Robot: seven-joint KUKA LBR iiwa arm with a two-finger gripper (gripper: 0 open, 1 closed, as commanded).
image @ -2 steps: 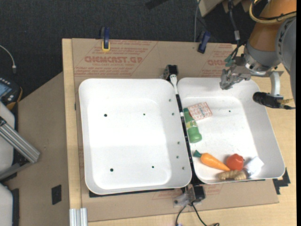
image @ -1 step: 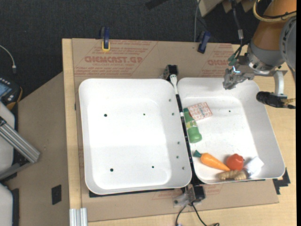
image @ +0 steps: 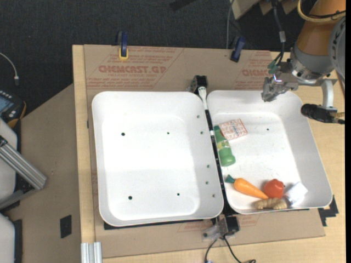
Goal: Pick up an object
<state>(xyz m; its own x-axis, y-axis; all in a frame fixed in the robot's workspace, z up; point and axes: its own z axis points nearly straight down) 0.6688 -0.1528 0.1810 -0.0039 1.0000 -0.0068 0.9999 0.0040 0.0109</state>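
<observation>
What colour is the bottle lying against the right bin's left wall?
Green, with a lighter label; the bottle shows clearly in the camera view.

Both white bins, the left (image: 109, 147) and the right (image: 307, 147), look like smooth, faintly glossy plastic. They sit on a matt brown cardboard sheet (image: 164, 64) with red print, laid over a pale wood-like surface (image: 77, 147). The carrot (image: 248, 188), tomato (image: 274, 188) and green bottle (image: 224, 147) have a shiny plastic look. The arm's orange band (image: 321, 26) is glossy; the pincer (image: 271, 89) looks metallic grey.
</observation>
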